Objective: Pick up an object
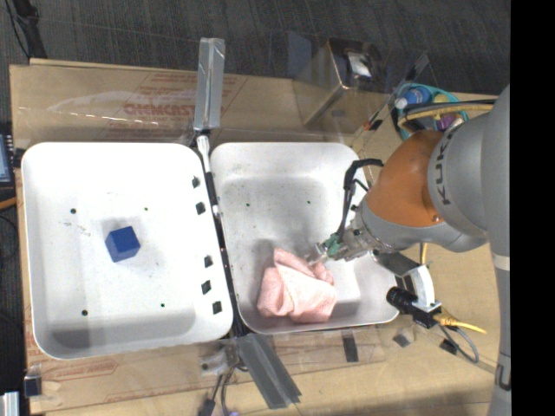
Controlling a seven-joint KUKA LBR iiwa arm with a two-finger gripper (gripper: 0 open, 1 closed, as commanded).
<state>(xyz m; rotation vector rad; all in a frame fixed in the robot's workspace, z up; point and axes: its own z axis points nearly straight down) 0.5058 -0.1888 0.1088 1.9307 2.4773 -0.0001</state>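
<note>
Pink cloth (295, 291), crumpled into a soft heap, lies in the right-hand bin (286, 167) near that bin's front wall, and it looks like the nearest candidate for a pick. The gripper (332, 250) sits at the upper right edge of the heap, apparently touching or just above one raised fold, with the grey arm (451, 180) and its orange band (403, 189) reaching in behind it. How far apart the fingers stand I cannot tell at this slant, and nothing shows cloth pinched between them, so I would not count the cloth as held. To do this step well, the fingers probably need to close on a fold that stands up from the heap, not on a flat layer lying against the bin floor, since thin fabric slips out of a shallow pinch. The bulk of the cloth lies down and to the left of the fingers, so a grasp at this corner would likely take only an edge; moving a little toward the middle of the heap should give more material to grip. The lift should then be straight up and slow, because a loose cloth will unfold and trail, and its hanging end could drag on the bin's wall just beyond the fingers. A blue cube (123, 243) rests well apart from the fingers, in the left-hand bin (52, 232) across the divider, and plays no part in this attempt.
</note>
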